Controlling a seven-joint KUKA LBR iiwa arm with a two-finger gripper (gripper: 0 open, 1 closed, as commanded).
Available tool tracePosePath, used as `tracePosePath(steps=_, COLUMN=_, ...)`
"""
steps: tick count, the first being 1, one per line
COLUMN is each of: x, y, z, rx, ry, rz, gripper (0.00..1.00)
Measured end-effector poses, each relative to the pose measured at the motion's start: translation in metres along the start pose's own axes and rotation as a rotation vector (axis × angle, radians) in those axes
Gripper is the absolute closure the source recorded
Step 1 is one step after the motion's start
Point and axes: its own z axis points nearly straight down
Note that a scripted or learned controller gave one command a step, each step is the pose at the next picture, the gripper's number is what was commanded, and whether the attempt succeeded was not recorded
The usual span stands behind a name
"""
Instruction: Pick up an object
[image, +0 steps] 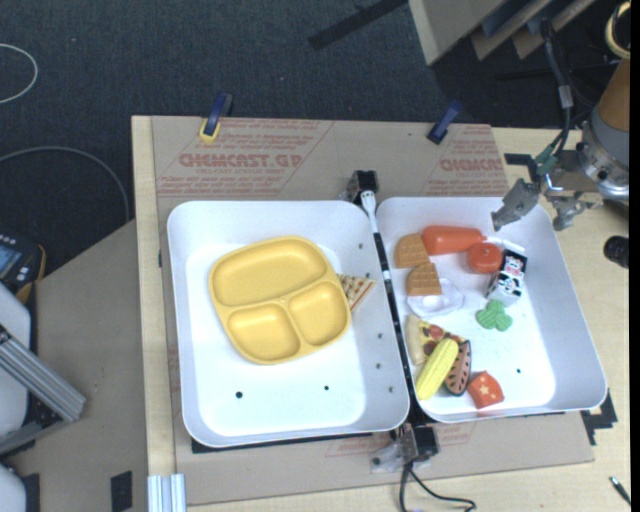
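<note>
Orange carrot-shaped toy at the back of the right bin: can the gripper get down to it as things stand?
Probably yes. The gripper hangs just right of the orange carrot-shaped toy, whose top lies uncovered; a red round toy crowds its right end.

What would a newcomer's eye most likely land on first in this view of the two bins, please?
Probably the yellow divided plate, lying alone in the middle of the left bin with a small waffle piece at its right edge. Next comes the bright clutter of toy food in the right bin, such as the orange carrot near the top and the corn cob lower down. The gripper hangs over that bin's upper right corner.
</note>
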Motion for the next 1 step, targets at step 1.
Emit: tracePosePath(steps=1, x=0.0001, y=0.0018, z=-0.0059, rx=-0.011, ry=-0.002, rz=-0.002, gripper=0.0)
